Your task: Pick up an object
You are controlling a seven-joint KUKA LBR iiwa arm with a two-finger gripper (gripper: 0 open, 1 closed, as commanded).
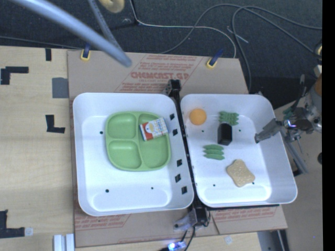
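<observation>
The right bin (261, 192) holds an orange ball (198, 116), a green pea pod (229, 117), a small black block (224, 134), a second green pod (213, 151) and a tan bread slice (240, 172). In the left bin (89, 156) a green divided plate (125, 150) carries a small red and white carton (153, 128) in its upper right compartment. My gripper (271, 128) hangs over the right bin's right rim, well right of the black block, with nothing seen in it.
Black clips run along the seam (180, 140) between the bins. Cables (220, 20) trail over the dark floor behind the bench. A grey bar (68, 20) crosses the upper left. Cardboard (157, 69) lies under both bins.
</observation>
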